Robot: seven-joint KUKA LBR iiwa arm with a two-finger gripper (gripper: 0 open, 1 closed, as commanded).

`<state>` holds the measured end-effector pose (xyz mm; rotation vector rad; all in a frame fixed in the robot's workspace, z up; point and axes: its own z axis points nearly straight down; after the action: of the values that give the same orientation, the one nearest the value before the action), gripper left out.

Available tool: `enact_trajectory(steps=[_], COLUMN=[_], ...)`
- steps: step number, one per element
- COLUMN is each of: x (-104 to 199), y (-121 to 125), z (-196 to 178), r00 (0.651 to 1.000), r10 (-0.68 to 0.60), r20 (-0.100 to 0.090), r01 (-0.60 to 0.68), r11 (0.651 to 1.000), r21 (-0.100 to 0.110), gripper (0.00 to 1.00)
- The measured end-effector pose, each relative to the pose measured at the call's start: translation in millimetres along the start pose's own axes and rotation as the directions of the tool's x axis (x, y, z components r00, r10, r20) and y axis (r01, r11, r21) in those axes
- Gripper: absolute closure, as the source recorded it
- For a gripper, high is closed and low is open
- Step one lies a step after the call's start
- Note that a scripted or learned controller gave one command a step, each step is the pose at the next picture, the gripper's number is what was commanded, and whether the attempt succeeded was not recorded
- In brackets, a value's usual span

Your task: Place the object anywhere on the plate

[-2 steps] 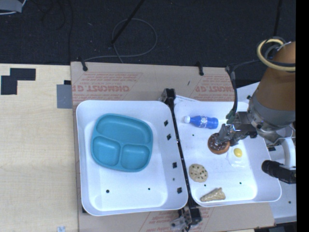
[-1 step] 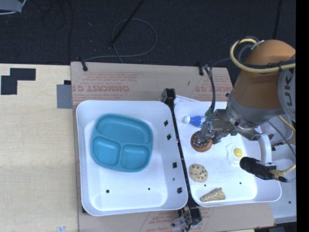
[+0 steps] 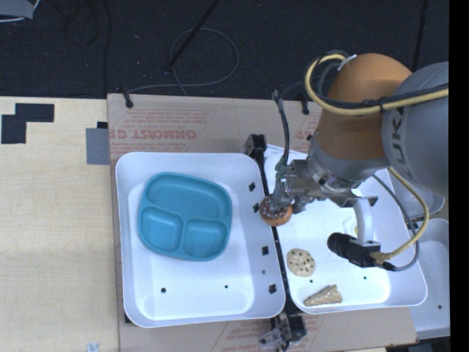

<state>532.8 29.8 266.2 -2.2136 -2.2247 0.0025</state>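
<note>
A blue plate (image 3: 185, 215) with three compartments lies in the left white bin (image 3: 146, 299). My gripper (image 3: 279, 203) hangs over the divider between the two bins, just right of the plate. Its fingers are shut on a small brown doughnut (image 3: 275, 213) with a speckled top. The doughnut hangs at the fingertips, above the inner rim of the bins. The arm's orange band and grey body cover the far part of the right bin (image 3: 399, 288).
In the right bin a round speckled cookie (image 3: 300, 262) lies near the divider. A tan cone-shaped piece (image 3: 324, 295) sits by the front wall. Cardboard underlies both bins, with a wooden benchtop to the left.
</note>
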Motion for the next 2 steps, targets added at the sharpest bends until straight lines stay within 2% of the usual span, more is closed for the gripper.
enact_trajectory(steps=[2], x=[98.2], y=[28.2], z=[41.5], r00=[1.0], r10=[0.001], r20=[0.001], r01=[-0.001], r11=[1.0], r21=[0.001], gripper=[1.0])
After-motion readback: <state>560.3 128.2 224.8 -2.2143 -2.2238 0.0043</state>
